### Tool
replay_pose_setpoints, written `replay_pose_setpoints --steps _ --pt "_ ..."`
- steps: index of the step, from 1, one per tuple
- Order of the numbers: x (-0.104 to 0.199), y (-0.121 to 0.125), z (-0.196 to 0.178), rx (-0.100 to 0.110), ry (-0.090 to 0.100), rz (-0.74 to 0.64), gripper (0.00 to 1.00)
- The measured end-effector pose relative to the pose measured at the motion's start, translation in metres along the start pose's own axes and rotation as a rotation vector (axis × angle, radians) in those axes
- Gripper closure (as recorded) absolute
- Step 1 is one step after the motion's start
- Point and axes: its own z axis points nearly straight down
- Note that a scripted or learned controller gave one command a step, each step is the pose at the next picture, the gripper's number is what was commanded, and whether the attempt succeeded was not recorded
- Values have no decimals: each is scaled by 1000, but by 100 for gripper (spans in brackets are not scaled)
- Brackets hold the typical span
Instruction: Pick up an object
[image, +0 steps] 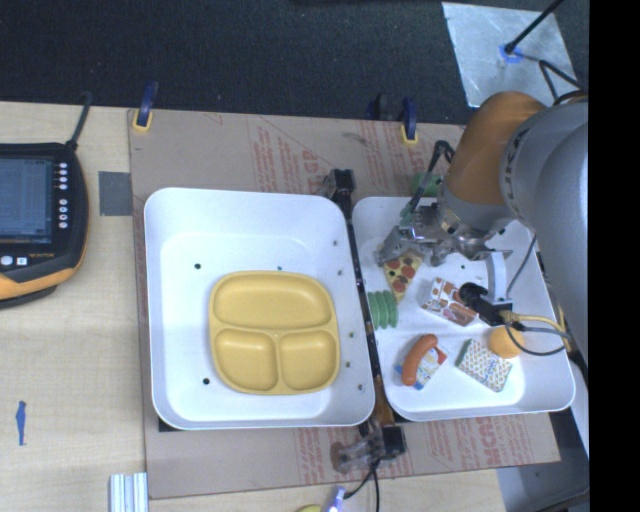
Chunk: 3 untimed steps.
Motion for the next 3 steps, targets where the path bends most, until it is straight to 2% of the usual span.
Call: replay_pose_setpoints --steps 1,2,3 --pt "-6 -6 0 3 0 1 0" --pt "3 -12 0 4 1 0 0" --pt "-26 5 0 0 2 3 0"
